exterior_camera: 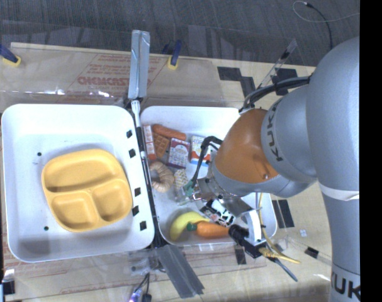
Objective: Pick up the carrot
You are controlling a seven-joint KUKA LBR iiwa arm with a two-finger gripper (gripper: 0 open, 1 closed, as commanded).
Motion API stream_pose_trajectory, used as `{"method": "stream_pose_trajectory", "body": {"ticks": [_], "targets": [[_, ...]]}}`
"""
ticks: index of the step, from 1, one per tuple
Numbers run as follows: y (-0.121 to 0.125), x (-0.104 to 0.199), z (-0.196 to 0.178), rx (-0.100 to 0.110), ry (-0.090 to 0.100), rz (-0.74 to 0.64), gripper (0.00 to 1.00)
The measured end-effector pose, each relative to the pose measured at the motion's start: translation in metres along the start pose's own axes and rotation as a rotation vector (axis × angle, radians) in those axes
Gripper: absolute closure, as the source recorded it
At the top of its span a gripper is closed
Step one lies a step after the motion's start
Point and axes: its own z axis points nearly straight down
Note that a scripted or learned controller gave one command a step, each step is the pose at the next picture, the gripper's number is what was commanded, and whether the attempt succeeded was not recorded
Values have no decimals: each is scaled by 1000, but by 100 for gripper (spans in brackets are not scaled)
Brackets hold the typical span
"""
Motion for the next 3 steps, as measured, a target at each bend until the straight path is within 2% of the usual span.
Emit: {"method": "stream_pose_trajectory", "body": {"ticks": [1,2,3], "targets": [[6,66,-93,20,4,239,100],[-8,-18,-63,26,5,318,100],[3,44,-92,22,2,514,100]]}}
